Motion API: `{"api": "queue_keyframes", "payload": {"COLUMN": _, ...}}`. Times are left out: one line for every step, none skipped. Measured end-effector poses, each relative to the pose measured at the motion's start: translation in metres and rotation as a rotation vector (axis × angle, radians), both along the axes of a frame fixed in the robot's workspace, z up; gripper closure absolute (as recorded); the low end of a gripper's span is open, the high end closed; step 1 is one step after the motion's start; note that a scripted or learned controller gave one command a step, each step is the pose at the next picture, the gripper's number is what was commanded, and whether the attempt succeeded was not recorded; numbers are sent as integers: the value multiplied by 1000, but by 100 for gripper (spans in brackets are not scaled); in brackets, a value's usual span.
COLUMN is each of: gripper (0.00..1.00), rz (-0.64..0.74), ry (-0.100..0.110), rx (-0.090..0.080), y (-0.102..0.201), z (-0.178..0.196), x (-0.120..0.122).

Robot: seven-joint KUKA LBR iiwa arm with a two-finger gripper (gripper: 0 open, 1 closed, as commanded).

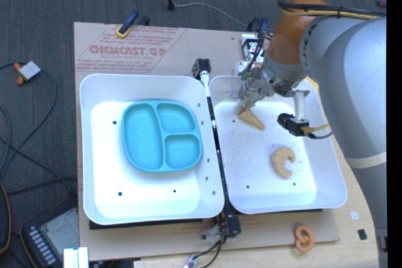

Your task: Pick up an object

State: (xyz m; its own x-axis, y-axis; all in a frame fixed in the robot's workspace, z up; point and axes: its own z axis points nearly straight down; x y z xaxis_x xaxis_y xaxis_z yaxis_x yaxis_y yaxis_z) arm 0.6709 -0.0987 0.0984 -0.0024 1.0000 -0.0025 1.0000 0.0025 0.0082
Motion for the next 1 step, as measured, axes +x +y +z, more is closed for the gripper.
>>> {"api": "queue_keyframes", "payload": {"gripper": 100, "rz": -3, "ry": 6, "rx": -1, "y": -74, "z": 48, "x": -2}}
